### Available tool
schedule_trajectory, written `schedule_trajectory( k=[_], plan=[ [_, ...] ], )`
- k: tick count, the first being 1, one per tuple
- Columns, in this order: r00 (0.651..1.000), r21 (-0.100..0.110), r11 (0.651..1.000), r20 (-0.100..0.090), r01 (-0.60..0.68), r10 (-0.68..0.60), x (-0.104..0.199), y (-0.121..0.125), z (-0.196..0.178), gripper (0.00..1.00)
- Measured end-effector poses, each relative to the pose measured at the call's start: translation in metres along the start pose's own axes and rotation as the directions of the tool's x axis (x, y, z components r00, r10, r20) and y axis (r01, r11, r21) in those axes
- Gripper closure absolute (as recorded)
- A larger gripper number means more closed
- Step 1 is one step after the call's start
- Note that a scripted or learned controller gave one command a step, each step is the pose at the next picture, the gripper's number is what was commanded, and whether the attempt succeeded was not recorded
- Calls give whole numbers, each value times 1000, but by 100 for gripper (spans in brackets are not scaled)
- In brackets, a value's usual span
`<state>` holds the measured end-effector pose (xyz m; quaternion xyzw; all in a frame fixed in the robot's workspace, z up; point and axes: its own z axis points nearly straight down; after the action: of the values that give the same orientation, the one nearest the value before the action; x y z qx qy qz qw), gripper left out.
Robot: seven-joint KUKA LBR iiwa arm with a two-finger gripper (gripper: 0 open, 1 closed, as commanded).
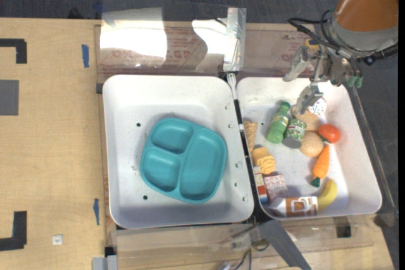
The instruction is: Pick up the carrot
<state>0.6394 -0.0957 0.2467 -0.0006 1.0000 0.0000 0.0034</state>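
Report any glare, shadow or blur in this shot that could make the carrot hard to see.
Camera view: strong glare on the clear sheet behind the bins; the carrot in the right bin is evenly lit, glare-free and reasonably sharp; the claw is slightly soft; the teal tray casts a soft shadow.

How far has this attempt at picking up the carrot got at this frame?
Nothing looks done yet: the carrot lies in the right bin, between the tomato and the banana. In hand: the gripper hangs over the bin's far end, near the green bottle, apart from the carrot. Left: moving over the carrot, gripping and lifting.
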Motion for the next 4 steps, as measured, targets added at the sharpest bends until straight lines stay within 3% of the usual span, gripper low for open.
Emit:
schedule_trajectory(
  k=[1, 2, 3, 4],
  plan=[
    [944, -3, 944, -6, 330, -330, 77, -21, 70, 0],
    [961, 2, 961, 5, 276, -276, 114, -58, 149, 0],
    [987, 0, 987, 5, 163, -163, 95, -79, 157, 0],
    [986, 5, 986, 18, 165, -165, 91, -78, 143, 100]
  ],
)
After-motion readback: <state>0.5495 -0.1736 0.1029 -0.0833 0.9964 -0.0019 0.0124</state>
